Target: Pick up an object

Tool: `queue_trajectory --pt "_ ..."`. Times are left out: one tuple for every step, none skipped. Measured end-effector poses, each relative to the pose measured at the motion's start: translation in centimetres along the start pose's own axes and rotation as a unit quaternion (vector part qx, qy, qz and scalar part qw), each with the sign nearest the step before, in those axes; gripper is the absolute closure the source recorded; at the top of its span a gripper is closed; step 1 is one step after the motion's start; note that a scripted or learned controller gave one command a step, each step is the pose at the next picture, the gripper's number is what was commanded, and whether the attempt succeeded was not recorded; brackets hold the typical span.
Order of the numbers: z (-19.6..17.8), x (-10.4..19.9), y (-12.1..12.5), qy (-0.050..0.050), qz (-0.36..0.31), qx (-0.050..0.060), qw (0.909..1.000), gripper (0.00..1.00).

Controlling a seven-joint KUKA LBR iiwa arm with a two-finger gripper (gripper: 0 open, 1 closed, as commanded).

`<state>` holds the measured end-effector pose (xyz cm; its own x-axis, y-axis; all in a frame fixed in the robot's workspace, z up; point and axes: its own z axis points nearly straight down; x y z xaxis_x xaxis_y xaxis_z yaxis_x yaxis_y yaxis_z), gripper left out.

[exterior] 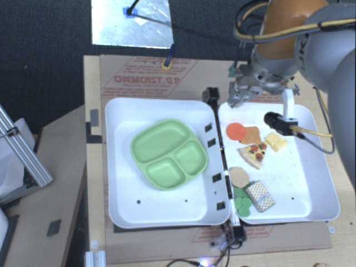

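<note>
Faintly, "CHEMCAST GP" reads on brown sheet (146,78) behind bins (167,107).

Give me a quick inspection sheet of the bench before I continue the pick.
Surface: two white bins side by side, left bin, right bin.
Job's things: red disc, pizza slice, cheese cube, tan round, green piece, patterned block, all in right bin.
Clutter: green divided tray in left bin.
Grippers: gripper over right bin's far edge, nothing seen held.
Cables: yellow cable.
Surroundings: foil sheet.
</note>
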<state>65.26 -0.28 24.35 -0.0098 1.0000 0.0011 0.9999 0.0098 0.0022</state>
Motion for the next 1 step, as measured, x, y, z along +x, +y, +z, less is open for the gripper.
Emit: queue_trajectory --pt "1.82 5.14 -0.85 0.001 0.0 0.001 1.0 1.0"
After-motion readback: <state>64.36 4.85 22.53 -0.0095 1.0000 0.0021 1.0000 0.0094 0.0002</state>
